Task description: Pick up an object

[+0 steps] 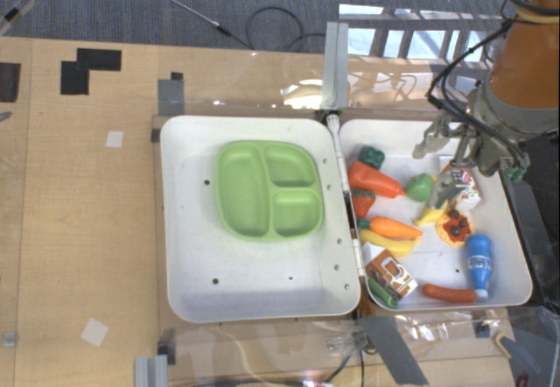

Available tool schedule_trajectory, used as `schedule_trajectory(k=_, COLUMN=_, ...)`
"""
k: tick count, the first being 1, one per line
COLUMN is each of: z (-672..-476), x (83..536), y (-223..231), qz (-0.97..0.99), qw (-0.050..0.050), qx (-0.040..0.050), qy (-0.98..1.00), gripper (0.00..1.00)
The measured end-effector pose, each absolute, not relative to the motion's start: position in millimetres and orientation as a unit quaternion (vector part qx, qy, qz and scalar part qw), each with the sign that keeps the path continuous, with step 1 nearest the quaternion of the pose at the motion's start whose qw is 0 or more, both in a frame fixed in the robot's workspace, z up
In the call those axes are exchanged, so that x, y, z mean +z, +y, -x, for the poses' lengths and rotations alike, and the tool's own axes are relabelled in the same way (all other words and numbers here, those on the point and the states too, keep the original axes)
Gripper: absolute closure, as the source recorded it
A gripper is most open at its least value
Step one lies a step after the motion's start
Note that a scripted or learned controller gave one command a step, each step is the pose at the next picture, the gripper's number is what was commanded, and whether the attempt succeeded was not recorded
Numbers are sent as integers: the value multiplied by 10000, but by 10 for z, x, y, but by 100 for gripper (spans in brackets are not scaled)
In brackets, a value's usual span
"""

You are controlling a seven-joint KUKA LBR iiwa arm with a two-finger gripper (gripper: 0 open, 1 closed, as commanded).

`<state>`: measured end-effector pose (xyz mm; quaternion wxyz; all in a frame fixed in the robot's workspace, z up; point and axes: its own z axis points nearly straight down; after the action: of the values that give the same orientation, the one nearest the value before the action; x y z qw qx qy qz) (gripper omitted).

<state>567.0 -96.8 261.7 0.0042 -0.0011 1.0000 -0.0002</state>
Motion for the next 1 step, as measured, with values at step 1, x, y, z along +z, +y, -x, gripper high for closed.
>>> schedule_trajectory(k=1, z=-5519, x=1496, y=-1176, qz=106, qw=-11, qx=6, qy=9999, gripper=0)
